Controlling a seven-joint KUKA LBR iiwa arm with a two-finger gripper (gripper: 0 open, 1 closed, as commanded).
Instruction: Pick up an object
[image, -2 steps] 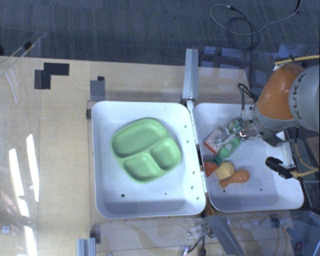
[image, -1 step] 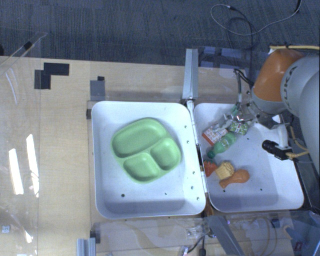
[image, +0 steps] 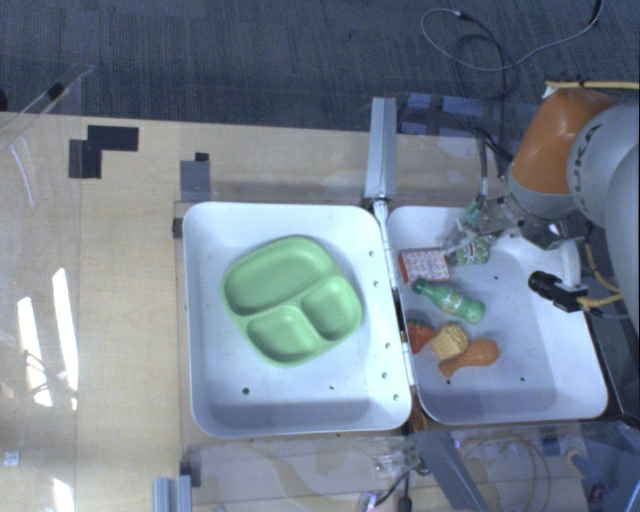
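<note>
Camera view, looking down at a slant: we take the green bottle (image: 450, 300) as our landmark. It lies on its side in the right white bin (image: 530, 395), cap toward the divider between the two bins.

Just above the bottle and slightly left, we see a flat red-and-white patterned box (image: 424, 265). Below it and to the left sits a small red piece (image: 419, 334). Directly below the bottle is a yellow piece (image: 450, 341), and touching that piece's right side is an orange-brown drumstick-shaped toy (image: 472, 355).

Up and to the right of the bottle, near the bin's far edge, the gripper (image: 473, 238) hangs low over the bin. A small greenish-white thing (image: 474, 250) shows at its tip. We cannot tell whether the gripper is spread, pressed together or pinching that thing, since the tip is too small and cluttered to read.

The grey arm (image: 605, 165) with its orange band (image: 548, 140) stands further up and right of the bottle.

Well to the left of the bottle, across the divider, the left white bin (image: 215, 400) holds a green divided plate (image: 292, 298), lying flat.
</note>
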